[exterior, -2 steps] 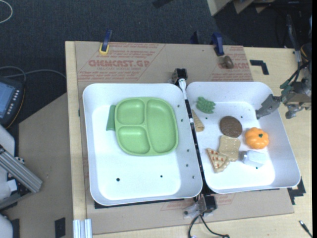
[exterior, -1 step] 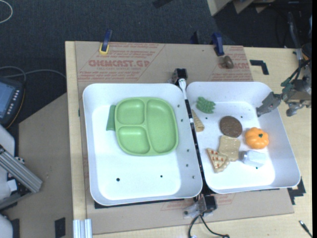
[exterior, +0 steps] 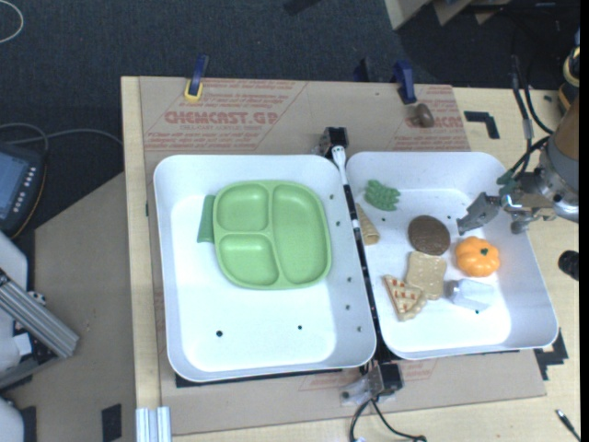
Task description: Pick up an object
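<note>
Tool (exterior: 480, 213) is sitting over the right bin's (exterior: 529, 325) upper right area, arm coming in from the right edge. Can't tell how it's set from this angle; nothing is showing in its grip.

Nearest candidate is the orange pumpkin-shaped toy (exterior: 478, 257), lying just below the tool in the view, toward the desk's near edge. It's roundish, so no real long axis and approach angle isn't mattering much. Looks smooth and rounded with a small green stem on top, so it may be prone to slipping.

Further out to the left: brown round cookie (exterior: 429, 234), tan cracker (exterior: 425, 273), waffle wedge (exterior: 403, 296), green leafy piece (exterior: 381, 194). Left bin (exterior: 175, 247) is holding a green divided plate (exterior: 271, 234).
</note>
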You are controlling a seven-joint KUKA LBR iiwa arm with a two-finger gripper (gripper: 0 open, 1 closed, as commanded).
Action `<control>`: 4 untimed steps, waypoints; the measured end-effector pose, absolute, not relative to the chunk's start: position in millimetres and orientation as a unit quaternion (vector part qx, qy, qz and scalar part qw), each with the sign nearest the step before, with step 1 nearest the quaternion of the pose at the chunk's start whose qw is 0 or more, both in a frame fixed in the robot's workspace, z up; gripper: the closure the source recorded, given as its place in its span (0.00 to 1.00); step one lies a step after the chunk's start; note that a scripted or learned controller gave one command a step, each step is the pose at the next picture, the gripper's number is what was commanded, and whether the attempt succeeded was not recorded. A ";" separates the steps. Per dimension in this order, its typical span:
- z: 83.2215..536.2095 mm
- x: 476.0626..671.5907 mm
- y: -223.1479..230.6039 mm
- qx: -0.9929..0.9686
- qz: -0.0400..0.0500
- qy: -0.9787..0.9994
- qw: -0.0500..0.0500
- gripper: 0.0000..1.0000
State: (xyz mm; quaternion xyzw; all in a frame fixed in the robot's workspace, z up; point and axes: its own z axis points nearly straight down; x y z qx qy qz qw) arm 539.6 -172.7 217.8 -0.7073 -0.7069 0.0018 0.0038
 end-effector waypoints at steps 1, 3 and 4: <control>153.6 537.1 -172.8 -0.707 0.002 -0.707 0.004 0.00; 108.7 550.8 -172.2 -0.706 -0.006 -0.708 -0.008 0.00; 118.6 550.9 -174.7 -0.707 -0.004 -0.707 -0.011 1.00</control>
